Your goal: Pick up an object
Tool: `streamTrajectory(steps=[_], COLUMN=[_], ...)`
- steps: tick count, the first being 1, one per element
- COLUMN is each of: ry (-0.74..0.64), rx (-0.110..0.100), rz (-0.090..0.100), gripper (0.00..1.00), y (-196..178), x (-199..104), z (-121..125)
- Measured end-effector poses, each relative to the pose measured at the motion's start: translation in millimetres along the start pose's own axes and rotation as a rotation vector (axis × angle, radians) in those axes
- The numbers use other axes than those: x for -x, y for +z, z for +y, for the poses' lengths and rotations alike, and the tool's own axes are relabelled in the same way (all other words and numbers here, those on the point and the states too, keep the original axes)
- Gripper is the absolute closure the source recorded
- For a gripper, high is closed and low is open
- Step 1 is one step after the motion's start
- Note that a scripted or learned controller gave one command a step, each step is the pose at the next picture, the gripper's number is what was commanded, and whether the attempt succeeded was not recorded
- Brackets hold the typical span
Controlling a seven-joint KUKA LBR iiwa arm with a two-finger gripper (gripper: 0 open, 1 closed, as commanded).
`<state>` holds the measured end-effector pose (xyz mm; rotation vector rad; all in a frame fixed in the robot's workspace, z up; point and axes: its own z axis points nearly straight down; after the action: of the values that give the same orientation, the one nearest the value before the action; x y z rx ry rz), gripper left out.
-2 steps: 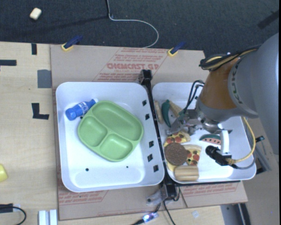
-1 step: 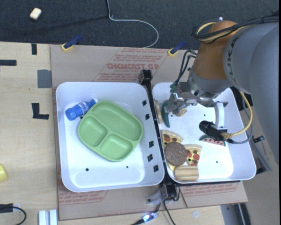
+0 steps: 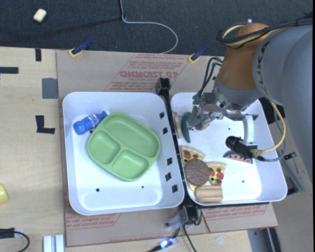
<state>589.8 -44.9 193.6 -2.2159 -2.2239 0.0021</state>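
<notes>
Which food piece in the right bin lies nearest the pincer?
The teal piece by the dividing wall, just left of the pincer; the cookie and pizza slices lie lower.

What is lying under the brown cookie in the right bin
The brown cookie rests on two pizza slices, whose ends stick out on both sides. Whatever lies directly beneath it is covered.

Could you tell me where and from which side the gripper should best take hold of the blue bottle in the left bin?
Probably across the blue bottle's body, coming straight down from above. It lies on its side on the left bin's floor, beside the green plate's upper-left rim, so the fingers should straddle its width, clear of the plate.
</notes>
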Motion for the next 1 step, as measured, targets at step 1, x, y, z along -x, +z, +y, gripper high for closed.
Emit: streamTrajectory(steps=[1], ry=[-0.002], rx=[-0.002], rz=[0.0], gripper=[1.0], y=[-9.1], x=[-0.7], z=[-0.1])
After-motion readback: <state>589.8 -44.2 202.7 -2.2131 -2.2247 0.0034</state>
